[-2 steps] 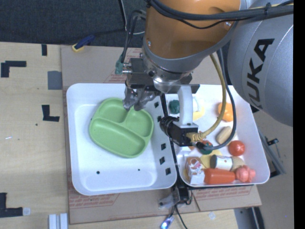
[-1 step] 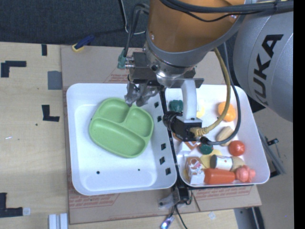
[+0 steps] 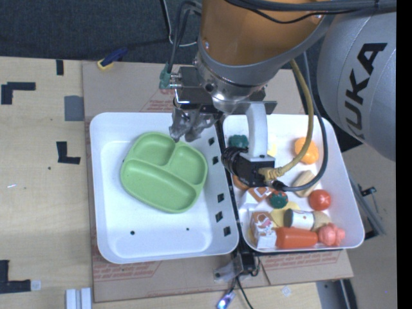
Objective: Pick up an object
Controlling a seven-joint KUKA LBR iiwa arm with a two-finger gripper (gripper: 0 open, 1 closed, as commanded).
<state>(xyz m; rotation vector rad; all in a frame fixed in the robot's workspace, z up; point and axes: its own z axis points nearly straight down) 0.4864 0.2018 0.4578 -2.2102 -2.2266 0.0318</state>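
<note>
While the arm [image 3: 270,24] leans in over the two bins, its gripper [image 3: 187,129] hangs just above the far rim of the green divided plate [image 3: 165,171], close to the notch between the plate's two small compartments. How far the jaws stand apart cannot be told, since dark hardware hides them from above, and nothing shows between them.

Lying flat in the left bin [image 3: 109,224], the plate takes up most of the floor, with bare white bottom on its near side.

Right of the plate, past the divider, the right bin [image 3: 351,201] holds a heap of toy food. An orange piece [image 3: 306,150] lies at the far side, with a dark green piece [image 3: 239,140] nearer the divider. A red tomato-like ball [image 3: 320,199] sits toward the outer wall, a beige piece [image 3: 305,179] just behind it. At the near wall lie a red-orange carrot shape [image 3: 296,238] and a pink piece [image 3: 330,234], touching each other.

From the upper right the arm's grey body comes in, its wide orange band directly above the wrist, which points almost straight down beyond the plate's far edge. Black and yellow cables [image 3: 309,121] loop from the wrist down across the right bin. Both bins rest on brown cardboard on the table [image 3: 38,192].
</note>
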